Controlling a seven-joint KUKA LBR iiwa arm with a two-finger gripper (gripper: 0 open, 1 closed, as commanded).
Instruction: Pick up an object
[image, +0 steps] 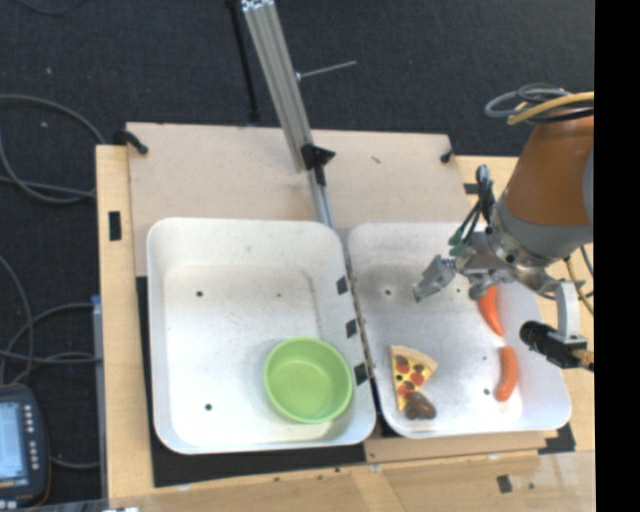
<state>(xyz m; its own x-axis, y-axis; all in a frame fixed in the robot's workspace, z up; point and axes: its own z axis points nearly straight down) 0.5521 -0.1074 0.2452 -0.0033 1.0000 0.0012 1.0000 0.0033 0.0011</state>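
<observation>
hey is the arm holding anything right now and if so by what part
Cannot be told. The end effector hangs over the right bin, and its tip is too blurred to show anything in it. The pizza slice and both orange pieces lie in the bin.

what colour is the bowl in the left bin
Light green; the bowl shows plainly in the camera view.

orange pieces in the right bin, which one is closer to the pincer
The upper orange piece, lying slanted just below the arm's wrist beside the pincer. The lower orange piece lies further toward the bin's near edge, standing more upright in the view.
</observation>
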